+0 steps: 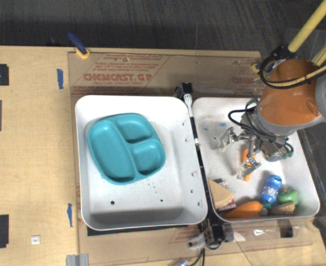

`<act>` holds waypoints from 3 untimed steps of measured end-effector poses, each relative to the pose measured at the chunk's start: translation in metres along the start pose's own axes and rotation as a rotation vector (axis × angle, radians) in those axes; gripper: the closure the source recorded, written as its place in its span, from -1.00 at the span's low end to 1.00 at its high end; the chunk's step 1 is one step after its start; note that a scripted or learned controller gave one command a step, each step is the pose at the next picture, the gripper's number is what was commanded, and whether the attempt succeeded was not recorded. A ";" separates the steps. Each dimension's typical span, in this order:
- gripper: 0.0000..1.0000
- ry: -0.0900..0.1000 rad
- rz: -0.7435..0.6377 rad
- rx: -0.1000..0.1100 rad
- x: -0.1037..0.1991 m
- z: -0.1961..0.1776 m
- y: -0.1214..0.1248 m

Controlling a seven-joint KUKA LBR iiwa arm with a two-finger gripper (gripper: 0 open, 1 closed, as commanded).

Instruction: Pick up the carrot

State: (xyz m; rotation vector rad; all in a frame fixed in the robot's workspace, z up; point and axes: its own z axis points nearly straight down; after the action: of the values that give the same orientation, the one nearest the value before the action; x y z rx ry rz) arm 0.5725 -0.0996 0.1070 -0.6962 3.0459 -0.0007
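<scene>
Along the lower edge of the right-hand white plastic bin (312,190) lies the orange tapered carrot (244,208), beside a blue can (271,189) and a green toy (289,195). Above it, mid-bin, hovers the two-finger metal gripper (249,160); whether it is parted or clenched I cannot tell.

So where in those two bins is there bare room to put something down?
Left bin: bare floor below and right of the teal tray. Right bin: bare upper-left, between the divider and the gripper. Crowded along its bottom edge: carrot, blue can, green thing.
</scene>
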 end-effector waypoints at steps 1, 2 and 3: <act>-1.00 0.004 0.147 0.002 0.058 0.016 -0.022; 1.00 -0.010 0.145 0.007 0.052 0.003 -0.022; 1.00 0.006 0.324 0.000 0.018 -0.026 0.018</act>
State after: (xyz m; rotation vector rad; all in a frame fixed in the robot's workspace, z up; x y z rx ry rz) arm 0.5483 -0.0911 0.1326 -0.1968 3.1245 0.0021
